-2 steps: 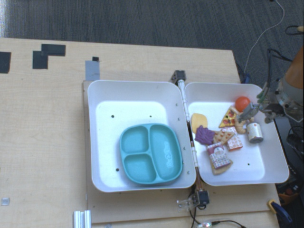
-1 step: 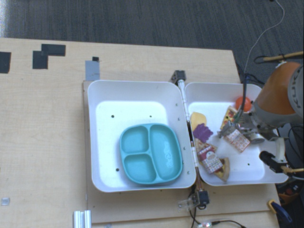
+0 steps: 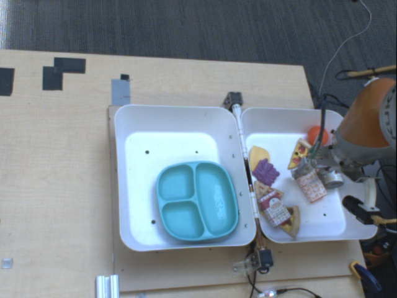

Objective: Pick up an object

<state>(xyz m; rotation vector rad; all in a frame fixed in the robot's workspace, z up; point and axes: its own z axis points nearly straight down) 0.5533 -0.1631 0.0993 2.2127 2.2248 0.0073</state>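
Hovering low in the right bin [image 3: 329,219] with the gripper [image 3: 310,166], fingers' state impossible to tell, right above a small printed packet [image 3: 312,188] lying just below-left, long axis running diagonally toward the bin's near-right corner.

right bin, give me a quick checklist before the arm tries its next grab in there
1. Gripper over the right bin: ok.
2. Target under it, a small packet: ok.
3. Packet gripped between the fingers: cannot tell.
4. Room around the packet: not ok, a colourful item touches its upper end.
5. Purple toy and pizza slice toy away from the gripper: ok.
6. Blue divided plate out of the way, in the left bin: ok.
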